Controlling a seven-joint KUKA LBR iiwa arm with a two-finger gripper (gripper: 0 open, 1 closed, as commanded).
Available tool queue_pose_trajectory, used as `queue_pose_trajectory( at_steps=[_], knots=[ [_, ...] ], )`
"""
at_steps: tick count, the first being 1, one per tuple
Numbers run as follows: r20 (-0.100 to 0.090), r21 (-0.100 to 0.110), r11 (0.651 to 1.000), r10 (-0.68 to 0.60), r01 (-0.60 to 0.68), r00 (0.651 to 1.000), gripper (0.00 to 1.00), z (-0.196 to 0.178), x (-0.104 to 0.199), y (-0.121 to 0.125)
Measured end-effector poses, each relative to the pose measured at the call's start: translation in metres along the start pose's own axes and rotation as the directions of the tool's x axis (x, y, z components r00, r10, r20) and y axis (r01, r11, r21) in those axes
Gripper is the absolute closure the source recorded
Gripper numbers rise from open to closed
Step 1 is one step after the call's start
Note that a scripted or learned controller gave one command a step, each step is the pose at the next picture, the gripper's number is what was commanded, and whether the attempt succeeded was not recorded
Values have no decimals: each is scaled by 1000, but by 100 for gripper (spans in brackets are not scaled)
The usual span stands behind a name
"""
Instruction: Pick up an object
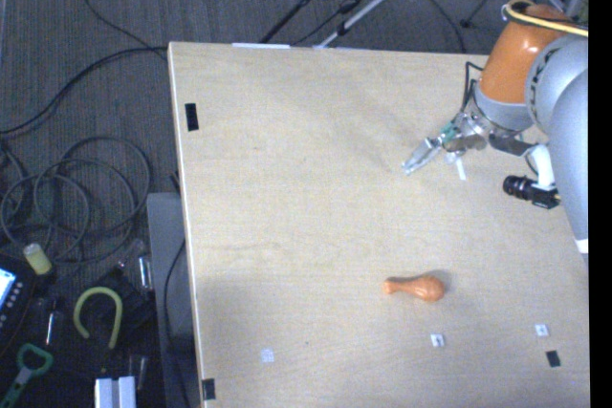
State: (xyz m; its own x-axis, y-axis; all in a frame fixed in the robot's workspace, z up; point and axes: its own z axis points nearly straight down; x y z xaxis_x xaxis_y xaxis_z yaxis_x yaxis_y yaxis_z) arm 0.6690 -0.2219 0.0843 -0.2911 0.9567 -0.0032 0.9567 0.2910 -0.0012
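No brand, label or readable writing shows anywhere; the only marks on the pale wooden bench top (287,205) are a few small black and white tags: a black one (192,117) near the far left edge, another black one (208,388) at the near left edge, and small squares (437,339) toward the near right.

The task's thing is an orange pear-shaped object (418,287), perhaps a small gourd or squeeze bulb, lying flat on the bench in the near right part of the surface. Its long axis runs roughly left to right across the view, with the narrow neck pointing left and the rounded bulb at the right. It casts a slight shadow beneath it and touches nothing else.

The gripper (417,163) hangs farther back, well apart from the orange object, at the end of the grey arm with its orange band (516,57) coming in from the right. Its pale fingers (421,158) slant down toward the left and look drawn together at the tips, with nothing between them.

On the dark carpet to the left lie coiled black cables (67,196) and a yellow-green hook-shaped piece (96,309).
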Motion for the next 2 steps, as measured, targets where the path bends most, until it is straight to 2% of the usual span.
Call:
queue_pose_trajectory(
  at_steps=[1,2],
  knots=[
    [-1,-1,973,-230,230,973,0,-15,23,7],
    [-1,-5,973,-230,230,973,100,-25,24,8]
  ],
)
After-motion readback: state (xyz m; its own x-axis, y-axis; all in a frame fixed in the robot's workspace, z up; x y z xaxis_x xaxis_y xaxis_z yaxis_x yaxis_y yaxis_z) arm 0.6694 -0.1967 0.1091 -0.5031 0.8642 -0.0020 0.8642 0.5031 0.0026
